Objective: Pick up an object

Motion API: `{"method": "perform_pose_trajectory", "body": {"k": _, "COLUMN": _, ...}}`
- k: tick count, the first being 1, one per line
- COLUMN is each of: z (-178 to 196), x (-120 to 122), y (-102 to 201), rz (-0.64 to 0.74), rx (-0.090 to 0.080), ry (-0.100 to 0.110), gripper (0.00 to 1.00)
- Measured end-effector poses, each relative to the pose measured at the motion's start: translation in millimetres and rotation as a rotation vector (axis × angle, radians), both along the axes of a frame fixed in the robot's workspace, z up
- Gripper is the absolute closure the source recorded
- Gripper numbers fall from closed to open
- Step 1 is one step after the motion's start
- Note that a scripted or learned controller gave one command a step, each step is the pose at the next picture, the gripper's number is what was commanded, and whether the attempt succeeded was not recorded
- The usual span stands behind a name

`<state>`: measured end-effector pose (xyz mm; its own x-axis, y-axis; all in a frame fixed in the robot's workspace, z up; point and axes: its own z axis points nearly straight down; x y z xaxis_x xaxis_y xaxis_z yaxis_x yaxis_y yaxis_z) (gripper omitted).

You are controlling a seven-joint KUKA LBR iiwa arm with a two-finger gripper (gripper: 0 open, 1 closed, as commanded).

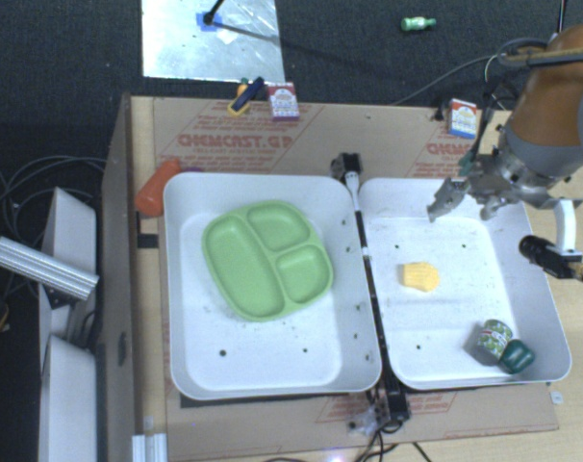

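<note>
Reaching in from the right with the arm (551, 114) bent low, orange band uppermost. Hanging the gripper (467, 200) over the far part of the right bin (465, 378), fingers spread apart and clasping nothing. Leaving the yellow object (419, 276) lying near the bin's middle, apart from the gripper on the near side, and a green-capped bottle (501, 345) resting in the near right corner. Keeping a green divided plate (267, 258) in the left bin (263, 373). Standing both bins on printed cardboard (234, 138), with two small boxes (284, 101) along its far edge. Showing a foil sheet (212, 22) on the dark floor beyond.
</note>
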<state>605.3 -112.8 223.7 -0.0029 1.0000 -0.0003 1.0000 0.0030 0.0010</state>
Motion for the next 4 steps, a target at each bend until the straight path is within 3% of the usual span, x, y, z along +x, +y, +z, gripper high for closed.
{"method": "perform_pose_trajectory", "body": {"k": 3, "z": -140, "x": -26, "y": 14, "rz": -0.002, "rx": 0.000, "ry": 0.000, "gripper": 0.00}}
{"method": "perform_pose_trajectory", "body": {"k": 4, "z": -129, "x": -25, "y": 14, "rz": 0.000, "rx": 0.000, "ry": -0.002, "gripper": 1.00}}
